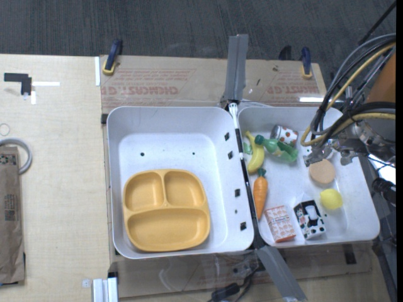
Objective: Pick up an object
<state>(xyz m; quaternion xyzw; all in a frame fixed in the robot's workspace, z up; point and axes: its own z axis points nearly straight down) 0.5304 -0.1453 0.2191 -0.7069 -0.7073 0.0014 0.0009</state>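
Observation:
The right bin (362,231) holds several small objects. A tan round disc (322,173) lies near its middle, with a yellow lemon (331,199) just below it. My gripper (329,153) hangs directly above the disc's upper edge, reaching in from the right under a bundle of cables. A banana (255,156), a green toy (278,148) and a small red-and-white can (286,134) sit at the bin's upper left. An orange carrot (260,194) lies along the left wall. A red-and-white carton (280,223) and a black-and-white box (310,219) rest near the front.
The left bin (126,131) contains a yellow divided plate (167,209). A grey divider bar (236,68) runs between the bins at the back. Cardboard (170,80) lies behind the bins. Cables (352,80) arc over the right bin's far right corner.

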